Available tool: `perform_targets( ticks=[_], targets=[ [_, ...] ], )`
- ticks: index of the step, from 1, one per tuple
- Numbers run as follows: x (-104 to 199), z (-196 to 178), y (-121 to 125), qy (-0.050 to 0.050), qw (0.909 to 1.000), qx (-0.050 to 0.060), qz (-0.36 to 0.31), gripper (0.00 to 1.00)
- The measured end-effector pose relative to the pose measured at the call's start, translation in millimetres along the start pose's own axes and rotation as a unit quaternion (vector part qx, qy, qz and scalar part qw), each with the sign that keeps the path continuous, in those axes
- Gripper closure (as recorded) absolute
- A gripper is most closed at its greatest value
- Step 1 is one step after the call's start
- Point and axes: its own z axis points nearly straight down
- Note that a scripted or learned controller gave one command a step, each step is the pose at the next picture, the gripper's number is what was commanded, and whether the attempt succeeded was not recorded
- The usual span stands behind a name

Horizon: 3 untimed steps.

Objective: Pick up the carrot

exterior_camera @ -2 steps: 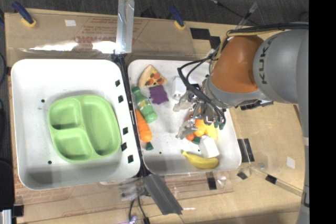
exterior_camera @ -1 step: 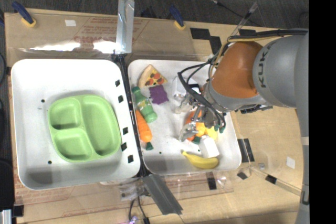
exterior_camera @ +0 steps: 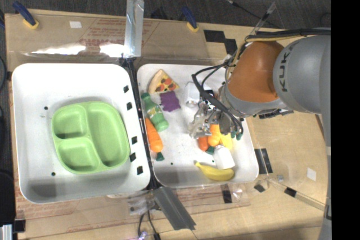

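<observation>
1. The carrot (exterior_camera: 153, 135) lies lengthwise along the left wall of the right bin (exterior_camera: 180, 174), just beside the green bottle (exterior_camera: 154, 112), its tip pointing toward the near edge. Nothing is touching it.
2. The gripper (exterior_camera: 203, 123) hangs low in the middle of that same bin, well to the right of the carrot, over a cluster of small orange and yellow toys (exterior_camera: 216, 136). Whether the pincer is wide, narrow or closed on anything, I cannot tell; cables and metalwork hide it.
3. My read: this is the approach step, and the arm is not lined up on the target.
4. The next move calls for a shift left across the bin, then a descent over the carrot's middle, closing across its narrow width.
5. Watch out: the carrot sits tight to the bin wall and the bottle, so finger room looks scarce on both sides.
6. Elsewhere, a pizza slice (exterior_camera: 163, 83), a purple block (exterior_camera: 170, 102) and a banana (exterior_camera: 215, 172) share the bin; the green divided plate (exterior_camera: 90, 136) sits in the left bin (exterior_camera: 28, 121).
</observation>
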Motion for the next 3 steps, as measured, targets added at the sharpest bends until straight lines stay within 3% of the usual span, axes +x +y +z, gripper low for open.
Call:
perform_targets(
  ticks=[1,2,3],
  targets=[
    [-4,-63,11,-0.002,0.9998,0.000,0.018,1.00],
    [45,-113,110,0.000,0.9989,-0.001,0.046,1.00],
    [67,-191,222,-0.002,0.9997,-0.002,-0.025,1.00]
  ],
)
